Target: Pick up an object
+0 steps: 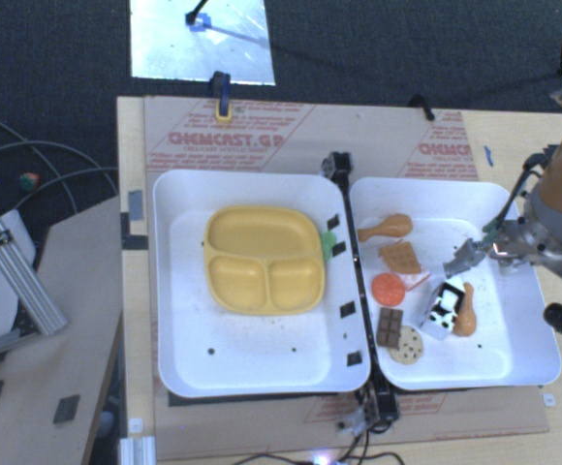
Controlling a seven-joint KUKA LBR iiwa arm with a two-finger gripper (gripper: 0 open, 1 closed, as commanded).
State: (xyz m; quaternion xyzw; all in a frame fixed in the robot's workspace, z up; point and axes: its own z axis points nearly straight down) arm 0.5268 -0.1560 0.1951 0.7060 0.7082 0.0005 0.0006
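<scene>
Holding toy food (pixel 412 289): right bin (pixel 523 361)

The right bin (pixel 523 356) is crowded through its left and middle: a drumstick (pixel 386 228), cracker (pixel 400 257), red disc (pixel 389 289), chocolate bar (pixel 390 326), cookie (pixel 406 346), black-and-white carton (pixel 444 309) and an orange piece (pixel 466 313) lie close together, some touching. Its lower right floor lies bare. In the left bin (pixel 179 356) a yellow divided tray (pixel 264 260) takes the middle, with open floor around it.
</scene>
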